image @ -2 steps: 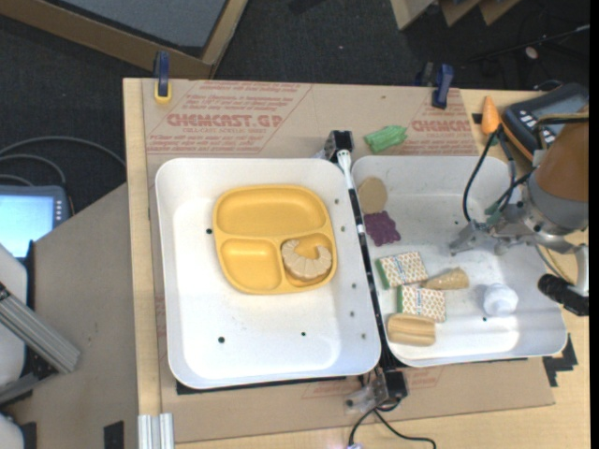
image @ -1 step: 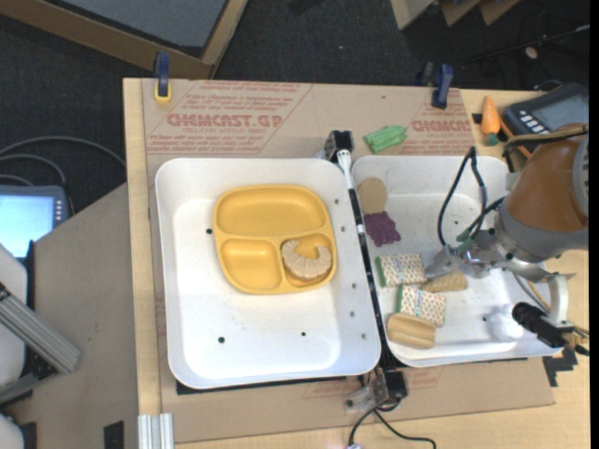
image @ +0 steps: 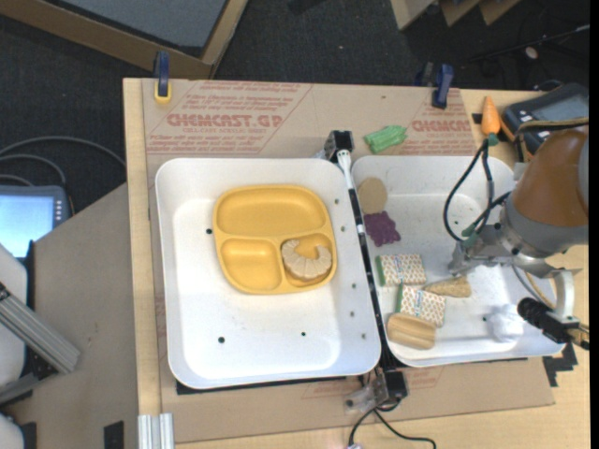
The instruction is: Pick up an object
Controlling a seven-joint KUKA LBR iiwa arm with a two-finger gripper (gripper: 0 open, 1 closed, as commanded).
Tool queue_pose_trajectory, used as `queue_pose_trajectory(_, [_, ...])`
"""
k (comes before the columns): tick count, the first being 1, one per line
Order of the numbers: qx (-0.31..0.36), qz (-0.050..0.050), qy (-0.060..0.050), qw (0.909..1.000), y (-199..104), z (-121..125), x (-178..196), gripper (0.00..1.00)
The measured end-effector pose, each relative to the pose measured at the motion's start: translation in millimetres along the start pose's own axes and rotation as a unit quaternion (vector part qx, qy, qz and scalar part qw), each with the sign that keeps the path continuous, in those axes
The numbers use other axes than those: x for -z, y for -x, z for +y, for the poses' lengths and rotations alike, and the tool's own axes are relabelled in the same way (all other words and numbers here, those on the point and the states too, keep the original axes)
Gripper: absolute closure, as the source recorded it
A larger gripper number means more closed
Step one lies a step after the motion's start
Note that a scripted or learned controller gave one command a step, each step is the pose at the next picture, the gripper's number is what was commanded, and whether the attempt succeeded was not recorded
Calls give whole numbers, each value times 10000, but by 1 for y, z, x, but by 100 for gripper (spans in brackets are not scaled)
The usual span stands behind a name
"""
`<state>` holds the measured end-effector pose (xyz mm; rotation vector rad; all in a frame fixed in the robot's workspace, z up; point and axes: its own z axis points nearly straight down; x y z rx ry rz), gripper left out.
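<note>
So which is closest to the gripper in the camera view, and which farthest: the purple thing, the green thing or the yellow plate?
Measured from the gripper in the right bin:
1. Purple thing, same bin, on its left side.
2. Green thing, on the bench just beyond that bin's far edge.
3. Yellow plate, in the left bin.

The bench (image: pixel 234 120) bears two white bins (image: pixel 187 325) and a green piece (image: pixel 385 138).

Two white bins (image: pixel 187 344); one yellow plate (image: pixel 271 215); two blue clamps (image: pixel 163 75).
</note>
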<state>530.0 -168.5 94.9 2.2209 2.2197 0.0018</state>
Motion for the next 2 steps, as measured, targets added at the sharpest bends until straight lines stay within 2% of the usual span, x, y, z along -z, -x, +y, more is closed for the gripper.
queue_pose_trajectory(1, [-3, 2, -4, 10000, 0, 0, -1, 0])
queue_pose_trajectory(2, [-10, 10, -35, 10000, 4, -35, -11, 0])
